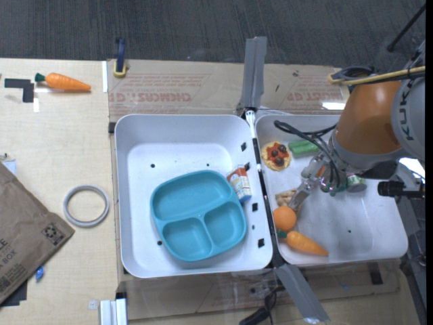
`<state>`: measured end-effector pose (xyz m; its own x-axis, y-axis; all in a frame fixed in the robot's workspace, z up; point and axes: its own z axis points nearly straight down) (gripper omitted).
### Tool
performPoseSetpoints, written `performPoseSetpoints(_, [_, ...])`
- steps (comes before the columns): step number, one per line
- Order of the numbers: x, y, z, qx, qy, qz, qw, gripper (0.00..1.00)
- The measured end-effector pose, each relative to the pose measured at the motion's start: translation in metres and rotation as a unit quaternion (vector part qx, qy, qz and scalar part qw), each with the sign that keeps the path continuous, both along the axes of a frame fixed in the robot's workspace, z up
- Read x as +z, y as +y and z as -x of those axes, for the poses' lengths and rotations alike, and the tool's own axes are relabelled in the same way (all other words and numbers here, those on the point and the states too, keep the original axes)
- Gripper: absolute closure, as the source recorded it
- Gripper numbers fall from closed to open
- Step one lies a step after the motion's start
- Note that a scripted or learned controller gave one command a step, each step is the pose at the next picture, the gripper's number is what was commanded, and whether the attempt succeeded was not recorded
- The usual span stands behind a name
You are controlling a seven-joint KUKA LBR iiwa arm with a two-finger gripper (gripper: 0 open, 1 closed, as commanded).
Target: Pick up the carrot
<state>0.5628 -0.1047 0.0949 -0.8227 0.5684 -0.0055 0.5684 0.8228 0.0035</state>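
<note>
A: Camera view: the gripper (pixel 300 196) hangs over the right bin (pixel 379 246), above the orange (pixel 284 218). Fingers a bit apart, holding nothing.
B: The carrot (pixel 306 244) lies near the front wall. Next, go down to it and squeeze.

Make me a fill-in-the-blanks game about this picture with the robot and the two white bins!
1. The blue divided plate lies in the ____ bin.
2. The carrot in the right bin lies right next to an ____.
3. A second carrot lies outside the bins on the ____ bench top.
4. The divided plate has ____ compartments.

Missing words: left; orange; wooden; three
</note>
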Motion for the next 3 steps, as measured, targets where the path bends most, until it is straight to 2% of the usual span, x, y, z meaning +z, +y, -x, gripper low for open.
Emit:
performPoseSetpoints(1, [0.069,0.003,0.045,0.306,0.002,0.0008,0.9521,0.0])
performPoseSetpoints(2, [0.004,0.001,0.054,0.398,-0.004,0.0046,0.9175,0.0])
performPoseSetpoints(3, [0.016,0.002,0.048,0.396,-0.012,0.0078,0.9182,1.0])
